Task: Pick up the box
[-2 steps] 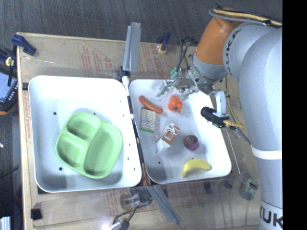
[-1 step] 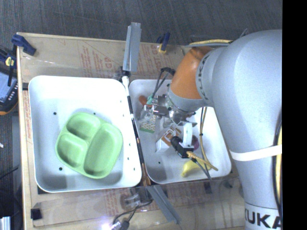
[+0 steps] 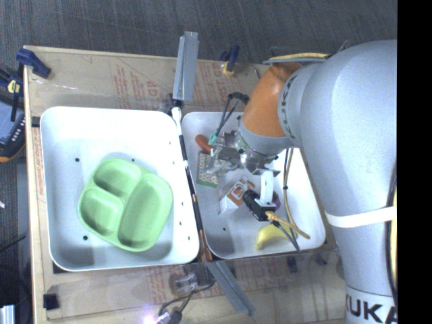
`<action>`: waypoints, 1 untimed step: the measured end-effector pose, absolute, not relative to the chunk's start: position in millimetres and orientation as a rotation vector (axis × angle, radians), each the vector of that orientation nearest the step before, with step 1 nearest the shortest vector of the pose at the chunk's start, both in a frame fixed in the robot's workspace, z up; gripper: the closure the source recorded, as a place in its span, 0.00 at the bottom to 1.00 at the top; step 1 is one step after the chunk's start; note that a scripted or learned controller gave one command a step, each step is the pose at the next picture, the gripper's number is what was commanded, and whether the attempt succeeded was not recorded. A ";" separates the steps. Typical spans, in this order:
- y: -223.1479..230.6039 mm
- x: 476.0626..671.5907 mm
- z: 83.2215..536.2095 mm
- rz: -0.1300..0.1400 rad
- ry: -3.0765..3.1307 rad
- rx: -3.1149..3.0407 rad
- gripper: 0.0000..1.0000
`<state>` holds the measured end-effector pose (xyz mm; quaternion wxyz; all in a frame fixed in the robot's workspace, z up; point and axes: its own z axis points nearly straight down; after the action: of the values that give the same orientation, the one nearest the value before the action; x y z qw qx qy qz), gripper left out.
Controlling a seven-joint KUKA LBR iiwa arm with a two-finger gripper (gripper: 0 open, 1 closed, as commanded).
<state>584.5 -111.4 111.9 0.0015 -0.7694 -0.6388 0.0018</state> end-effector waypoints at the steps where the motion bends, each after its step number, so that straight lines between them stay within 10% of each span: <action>1: -113.8 592.4 362.3 -0.001 -2.218 -2.225 1.00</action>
<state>592.4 -113.8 362.3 0.0002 -0.7083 -0.7059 -0.0003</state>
